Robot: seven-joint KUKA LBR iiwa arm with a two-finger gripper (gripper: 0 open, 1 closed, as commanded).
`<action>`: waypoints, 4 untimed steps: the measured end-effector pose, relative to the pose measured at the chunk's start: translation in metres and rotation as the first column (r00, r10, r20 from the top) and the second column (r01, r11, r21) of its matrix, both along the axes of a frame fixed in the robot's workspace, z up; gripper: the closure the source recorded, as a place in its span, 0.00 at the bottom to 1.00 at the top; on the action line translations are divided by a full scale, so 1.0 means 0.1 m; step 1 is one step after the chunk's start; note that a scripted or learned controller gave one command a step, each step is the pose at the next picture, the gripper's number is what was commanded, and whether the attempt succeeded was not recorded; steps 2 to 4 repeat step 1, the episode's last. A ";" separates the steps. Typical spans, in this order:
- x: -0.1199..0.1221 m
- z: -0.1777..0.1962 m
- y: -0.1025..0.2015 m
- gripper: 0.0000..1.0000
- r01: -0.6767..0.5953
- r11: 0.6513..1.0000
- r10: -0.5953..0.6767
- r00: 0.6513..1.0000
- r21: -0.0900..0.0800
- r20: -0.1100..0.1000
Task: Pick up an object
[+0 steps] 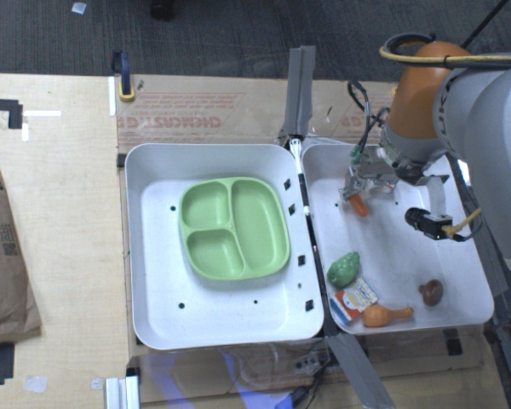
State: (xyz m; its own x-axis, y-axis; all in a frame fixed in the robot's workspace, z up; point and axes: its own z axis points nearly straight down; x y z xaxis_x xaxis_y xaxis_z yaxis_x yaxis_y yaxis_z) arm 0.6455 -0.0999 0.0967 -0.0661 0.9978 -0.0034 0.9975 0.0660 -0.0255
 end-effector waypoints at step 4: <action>-0.24 0.95 0.49 1.00 -0.048 0.999 0.048 0.999 0.004 0.025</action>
